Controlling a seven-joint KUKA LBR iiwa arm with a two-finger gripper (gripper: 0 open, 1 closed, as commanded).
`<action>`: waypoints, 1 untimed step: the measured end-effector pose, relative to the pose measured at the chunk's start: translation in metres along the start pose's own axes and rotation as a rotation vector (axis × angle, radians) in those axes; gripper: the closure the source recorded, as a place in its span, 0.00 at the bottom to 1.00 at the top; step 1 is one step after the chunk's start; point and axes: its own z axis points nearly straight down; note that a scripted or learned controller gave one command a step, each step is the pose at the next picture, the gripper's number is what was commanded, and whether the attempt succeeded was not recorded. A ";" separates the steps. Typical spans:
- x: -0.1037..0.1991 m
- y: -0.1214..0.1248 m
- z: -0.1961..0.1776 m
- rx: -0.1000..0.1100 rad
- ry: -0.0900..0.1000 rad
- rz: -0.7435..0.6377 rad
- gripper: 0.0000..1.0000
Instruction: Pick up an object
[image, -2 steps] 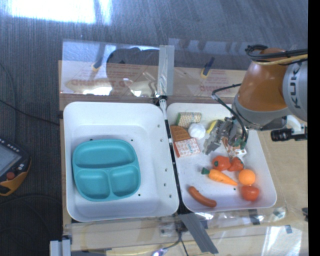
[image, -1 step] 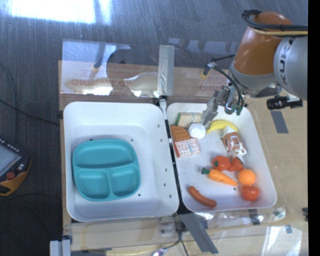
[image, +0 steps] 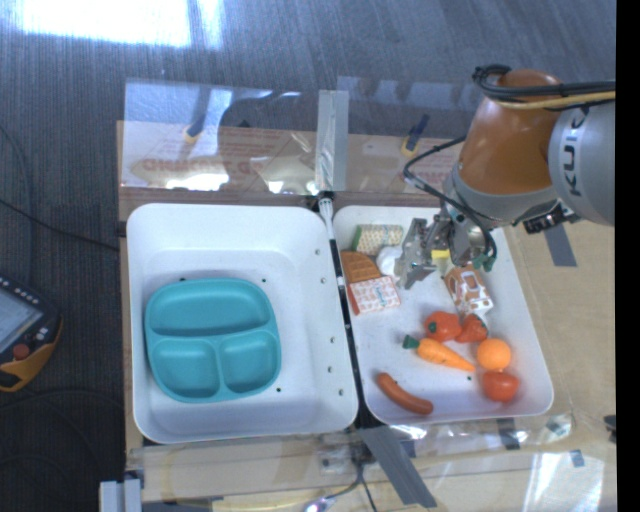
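My gripper (image: 424, 268) hangs over the back of the right bin (image: 530, 330), fingers pointing down and standing open with nothing between them. Just left of it lie a brown slab (image: 358, 266), a small white piece (image: 388, 262) and a patterned card box (image: 373, 296). A green-edged cracker box (image: 377, 238) sits behind those. To the gripper's right lies a red-and-white packet (image: 468, 292). Nearer the front are a red pepper (image: 443, 325), a carrot (image: 443, 353), an orange (image: 493, 354), a tomato (image: 500, 386) and a sausage (image: 404, 393).
The left bin (image: 300, 240) holds a teal divided plate (image: 212, 338). A raised rim (image: 340, 300) separates the two bins. The arm's orange band (image: 505, 140) looms above the right bin's back corner. A handheld controller (image: 20, 330) lies off the bench at the far left.
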 end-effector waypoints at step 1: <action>-0.014 0.034 0.005 -0.001 -0.001 -0.216 1.00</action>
